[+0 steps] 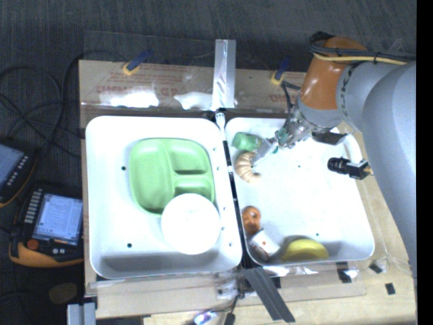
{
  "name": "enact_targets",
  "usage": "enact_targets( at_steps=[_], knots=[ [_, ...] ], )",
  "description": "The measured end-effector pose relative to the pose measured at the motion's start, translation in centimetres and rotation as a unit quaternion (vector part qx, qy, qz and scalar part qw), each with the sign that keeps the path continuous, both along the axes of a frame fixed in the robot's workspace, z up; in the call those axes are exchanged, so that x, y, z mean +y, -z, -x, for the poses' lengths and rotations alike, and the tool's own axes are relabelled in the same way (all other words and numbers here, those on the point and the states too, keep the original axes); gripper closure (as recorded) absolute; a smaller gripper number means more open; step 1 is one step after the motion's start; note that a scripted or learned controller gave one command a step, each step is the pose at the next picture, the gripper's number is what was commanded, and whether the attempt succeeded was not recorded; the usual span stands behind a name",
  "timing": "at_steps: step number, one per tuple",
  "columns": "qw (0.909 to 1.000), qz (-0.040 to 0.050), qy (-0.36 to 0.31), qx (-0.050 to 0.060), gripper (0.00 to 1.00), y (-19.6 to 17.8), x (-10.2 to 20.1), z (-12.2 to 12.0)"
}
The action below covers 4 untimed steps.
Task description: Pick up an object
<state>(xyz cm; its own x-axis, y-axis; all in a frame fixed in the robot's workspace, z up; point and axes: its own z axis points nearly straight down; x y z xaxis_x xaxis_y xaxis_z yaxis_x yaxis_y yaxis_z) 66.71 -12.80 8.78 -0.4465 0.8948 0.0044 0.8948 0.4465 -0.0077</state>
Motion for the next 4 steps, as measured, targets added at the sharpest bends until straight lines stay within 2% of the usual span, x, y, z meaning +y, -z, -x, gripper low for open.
enact_targets(
  at_steps=[1, 2, 3, 4],
  knots=[
    [1.0000, 0.0014, -0.002, 0.001, 1.00, -0.7, 0.0, 0.0],
    [1.0000, 0.0015, -0.002, 0.001, 0.00, -0.7, 0.0, 0.0],
    [0.9963, 0.0034, -0.085, -0.010, 0.00, -0.2, 2.2, 3.3],
    [0.9960, -0.0016, -0.089, 0.000, 0.00, -0.1, 1.9, 0.5]
  ],
)
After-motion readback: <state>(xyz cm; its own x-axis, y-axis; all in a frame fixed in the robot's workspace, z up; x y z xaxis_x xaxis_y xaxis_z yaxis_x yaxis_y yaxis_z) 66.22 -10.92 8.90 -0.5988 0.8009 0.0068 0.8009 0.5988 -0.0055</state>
